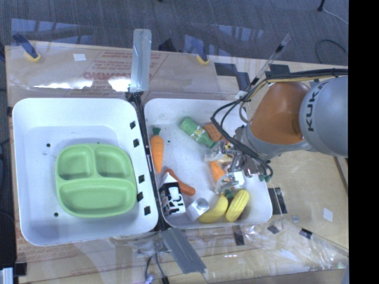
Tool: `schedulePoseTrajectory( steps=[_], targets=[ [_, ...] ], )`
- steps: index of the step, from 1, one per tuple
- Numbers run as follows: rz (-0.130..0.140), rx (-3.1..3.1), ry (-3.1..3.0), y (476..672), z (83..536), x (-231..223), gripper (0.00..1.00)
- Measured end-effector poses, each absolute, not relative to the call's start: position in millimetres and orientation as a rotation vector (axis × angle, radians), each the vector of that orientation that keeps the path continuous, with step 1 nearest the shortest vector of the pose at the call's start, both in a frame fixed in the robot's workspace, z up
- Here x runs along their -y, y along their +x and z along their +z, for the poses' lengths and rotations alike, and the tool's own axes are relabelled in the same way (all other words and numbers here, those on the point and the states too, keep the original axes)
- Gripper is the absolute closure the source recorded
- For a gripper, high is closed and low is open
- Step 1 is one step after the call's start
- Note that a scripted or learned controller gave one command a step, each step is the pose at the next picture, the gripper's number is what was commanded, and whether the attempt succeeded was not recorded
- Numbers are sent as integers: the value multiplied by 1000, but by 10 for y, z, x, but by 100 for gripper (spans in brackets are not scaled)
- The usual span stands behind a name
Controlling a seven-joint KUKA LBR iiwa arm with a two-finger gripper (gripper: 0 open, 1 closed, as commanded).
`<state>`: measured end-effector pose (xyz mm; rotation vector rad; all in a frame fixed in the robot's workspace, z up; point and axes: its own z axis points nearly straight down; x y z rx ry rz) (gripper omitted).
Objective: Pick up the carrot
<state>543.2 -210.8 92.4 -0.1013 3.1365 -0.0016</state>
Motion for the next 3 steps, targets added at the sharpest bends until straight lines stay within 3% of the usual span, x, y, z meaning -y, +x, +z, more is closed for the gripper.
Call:
schedulePoseTrajectory(
  steps=[1, 2, 3],
  targets=[
    [2, -3131, 268, 5075, 919, 1909, 0],
    [1, -3130, 256, 5093, 1024, 1896, 100],
    [0, -3069, 659, 5951, 926, 1781, 100]
  ],
)
